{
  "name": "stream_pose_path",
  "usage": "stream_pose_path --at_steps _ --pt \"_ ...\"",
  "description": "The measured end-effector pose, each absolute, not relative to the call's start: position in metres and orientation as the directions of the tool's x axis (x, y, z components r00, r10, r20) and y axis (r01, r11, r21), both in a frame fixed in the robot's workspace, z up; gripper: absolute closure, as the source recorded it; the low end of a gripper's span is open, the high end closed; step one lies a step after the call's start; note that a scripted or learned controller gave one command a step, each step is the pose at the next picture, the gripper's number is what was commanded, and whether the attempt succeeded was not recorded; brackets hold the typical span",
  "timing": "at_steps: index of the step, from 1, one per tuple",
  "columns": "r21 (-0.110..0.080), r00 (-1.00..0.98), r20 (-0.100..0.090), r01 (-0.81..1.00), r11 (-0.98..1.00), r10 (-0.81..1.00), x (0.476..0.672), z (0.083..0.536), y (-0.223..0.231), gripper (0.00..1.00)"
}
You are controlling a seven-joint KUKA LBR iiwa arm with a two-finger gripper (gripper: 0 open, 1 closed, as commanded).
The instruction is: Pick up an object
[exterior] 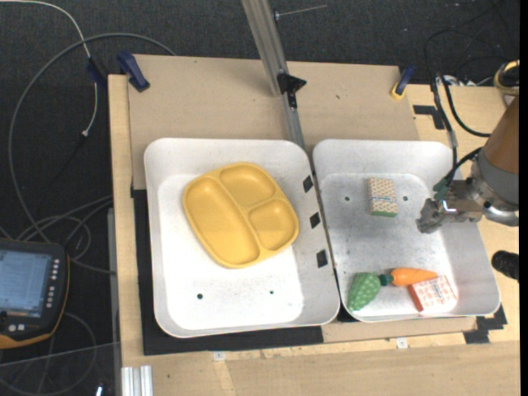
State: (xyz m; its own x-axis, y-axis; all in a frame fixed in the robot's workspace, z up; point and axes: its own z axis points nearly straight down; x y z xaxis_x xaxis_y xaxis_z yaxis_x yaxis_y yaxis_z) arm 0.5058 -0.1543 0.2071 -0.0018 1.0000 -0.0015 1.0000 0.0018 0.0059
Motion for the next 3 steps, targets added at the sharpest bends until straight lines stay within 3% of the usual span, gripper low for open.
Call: stream_pose_path --at_steps 1,3 --pt "0.007 -0.003 -0.002 1.000 0.003 1.000 0.510 0.255 -0.146 1.00" --pt "0.003 -0.008 0.002 1.000 0.008 1.000 0.571 0.240 -0.037 1.00"
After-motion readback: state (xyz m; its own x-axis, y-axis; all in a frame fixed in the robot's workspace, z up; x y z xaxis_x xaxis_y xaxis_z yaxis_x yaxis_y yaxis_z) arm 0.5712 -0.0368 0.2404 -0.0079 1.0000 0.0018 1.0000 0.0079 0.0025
